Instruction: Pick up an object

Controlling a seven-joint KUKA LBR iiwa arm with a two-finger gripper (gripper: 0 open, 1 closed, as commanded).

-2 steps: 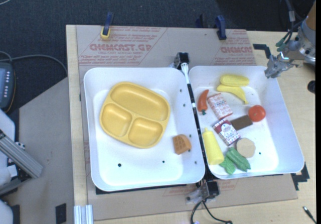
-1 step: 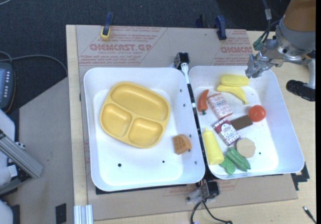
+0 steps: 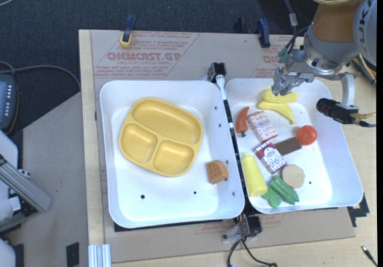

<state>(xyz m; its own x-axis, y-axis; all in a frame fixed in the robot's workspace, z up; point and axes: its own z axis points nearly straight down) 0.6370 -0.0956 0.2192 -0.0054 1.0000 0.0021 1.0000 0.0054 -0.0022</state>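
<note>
End effector (image 3: 286, 85) just over banana (image 3: 277, 103) in right bin (image 3: 344, 158); finger spread indiscernible.

Cut off by the top and right picture edges: the arm (image 3: 344, 5), with only the orange band and grey wrist in frame. Fingertips of the gripper (image 3: 284, 87) too blurred and small to tell whether open or closed, pressed low at the far edge of the right bin (image 3: 347, 164), just over the banana (image 3: 277, 104). Far end of that banana hidden beneath the fingers. Print on the two small packets (image 3: 263, 125) near the bin's middle too small to read. Partly tucked under the round beige item (image 3: 293, 176), the green vegetable (image 3: 278, 193) at the near edge. Cropped at the left picture edge, a dark device (image 3: 6, 104).
</note>
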